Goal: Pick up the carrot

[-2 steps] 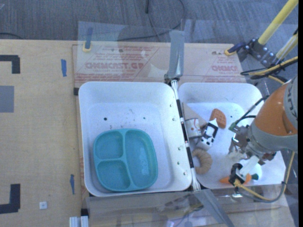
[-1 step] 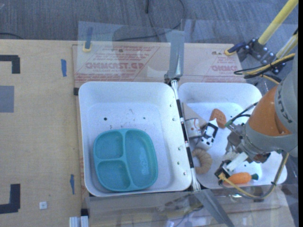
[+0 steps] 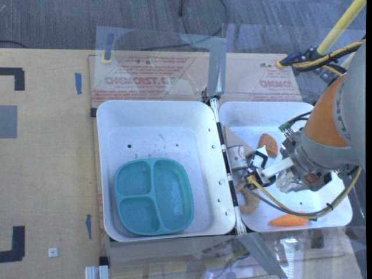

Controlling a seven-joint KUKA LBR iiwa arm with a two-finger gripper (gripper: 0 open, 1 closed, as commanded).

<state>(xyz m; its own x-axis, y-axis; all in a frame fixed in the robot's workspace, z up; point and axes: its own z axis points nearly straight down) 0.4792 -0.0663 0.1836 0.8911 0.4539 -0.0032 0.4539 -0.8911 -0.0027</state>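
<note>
At right bin [image 3: 261, 114] front: carrot [image 3: 289, 220]; tool [image 3: 289, 182] just behind, state unclear; sheet [image 3: 145, 68] reads CHEMCAST.

We're seeing bright, even light from overhead, the right bin [image 3: 256, 118] glaring almost pure white, a mild sheen on the teal tray [image 3: 153, 196], only faint shadows under the arm [image 3: 331, 132], and everything slightly soft, the carrot [image 3: 289, 220] a fuzzy orange streak.

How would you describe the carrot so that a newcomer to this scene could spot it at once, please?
Take the white bin on the view's right, under the grey and orange arm. Along its near edge lies the carrot, a slim taper lying flat. It is bright orange, while the brown oval piece further back is rounder and duller.
</note>
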